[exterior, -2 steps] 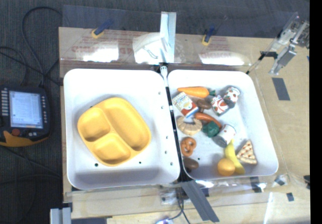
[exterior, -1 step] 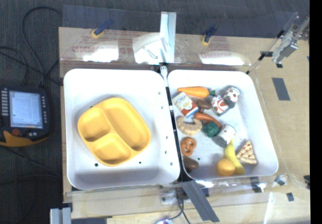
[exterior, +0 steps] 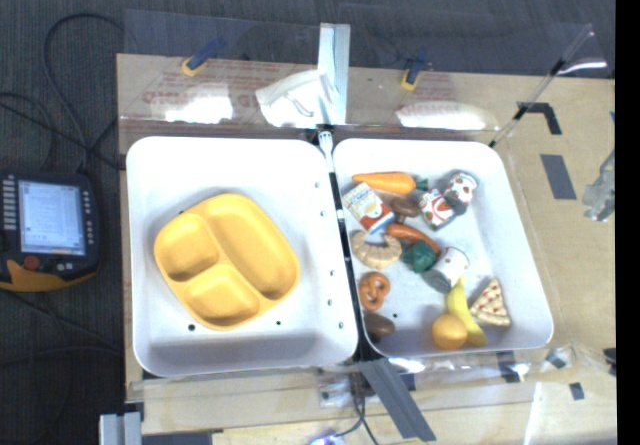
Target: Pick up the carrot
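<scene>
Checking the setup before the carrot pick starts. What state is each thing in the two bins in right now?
carrot: lying flat at the far edge of the right bin, ungripped.
yellow tray: upright in the left bin, its compartments bare.
banana: lying beside the pizza slice.
pretzel: flat near the divider.

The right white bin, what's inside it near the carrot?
Inside the right white bin, the orange carrot lies by the far wall, beside a small carton and a brown piece. Anything beneath the pile is covered.
</scene>
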Robot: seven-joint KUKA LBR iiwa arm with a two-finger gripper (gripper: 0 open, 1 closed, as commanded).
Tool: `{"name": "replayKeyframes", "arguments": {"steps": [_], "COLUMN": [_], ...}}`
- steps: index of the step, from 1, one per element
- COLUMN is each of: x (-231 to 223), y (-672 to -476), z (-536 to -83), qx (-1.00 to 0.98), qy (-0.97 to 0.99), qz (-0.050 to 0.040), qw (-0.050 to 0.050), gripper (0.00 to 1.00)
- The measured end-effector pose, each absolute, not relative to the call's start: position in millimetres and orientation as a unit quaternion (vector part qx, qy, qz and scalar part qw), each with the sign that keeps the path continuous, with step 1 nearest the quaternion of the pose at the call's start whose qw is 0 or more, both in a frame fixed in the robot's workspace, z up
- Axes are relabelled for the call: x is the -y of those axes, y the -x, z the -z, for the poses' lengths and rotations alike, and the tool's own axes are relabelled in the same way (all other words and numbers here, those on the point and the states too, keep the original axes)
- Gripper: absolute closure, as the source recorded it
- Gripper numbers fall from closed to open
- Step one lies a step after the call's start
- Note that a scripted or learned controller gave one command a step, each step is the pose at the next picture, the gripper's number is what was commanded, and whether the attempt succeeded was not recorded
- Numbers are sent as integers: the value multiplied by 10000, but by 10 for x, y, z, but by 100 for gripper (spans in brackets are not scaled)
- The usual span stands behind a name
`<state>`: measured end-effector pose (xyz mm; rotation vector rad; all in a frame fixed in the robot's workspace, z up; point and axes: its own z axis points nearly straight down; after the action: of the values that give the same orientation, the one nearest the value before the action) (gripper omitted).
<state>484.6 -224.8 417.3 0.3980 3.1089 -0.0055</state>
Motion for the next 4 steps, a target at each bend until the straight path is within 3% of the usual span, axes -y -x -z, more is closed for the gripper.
{"name": "replayKeyframes", "arguments": {"steps": [1, 2, 3, 4], "x": [2227, 2224, 1710, 2233], "y": [-4927, -5115, -5036, -5484], "z": [-3667, -4394, -2779, -3033], "qx": [-10000, -9962, -9945, -9957], "qy": [57, 870, 1047, 930], "qz": [6, 20, -20, 10], "qw": [11, 39, -29, 24], "gripper": [100, 100, 100, 100]}}
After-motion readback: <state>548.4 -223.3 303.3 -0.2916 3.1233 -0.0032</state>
